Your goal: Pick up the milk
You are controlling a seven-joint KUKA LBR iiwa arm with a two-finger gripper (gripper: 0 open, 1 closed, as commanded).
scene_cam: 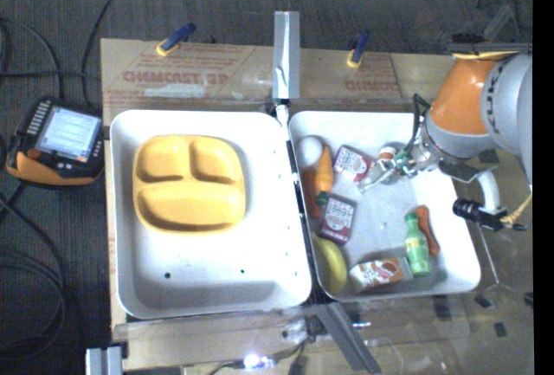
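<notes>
A small white and red milk carton (349,161) lies in the upper middle of the right bin (459,278), beside an orange carrot (324,170). My gripper (383,169) hangs low over the bin just right of this carton, close to its edge, and the carton is not lifted. The grey arm with its orange band (459,100) reaches in from the right. A second, red and white carton (381,272) lies on its side at the bin's front.
The right bin also holds a white egg (310,150), a maroon carton (338,217), a banana (331,263), a green bottle (417,245) and an orange piece (426,230). A yellow divided plate (190,183) sits in the left bin (173,287).
</notes>
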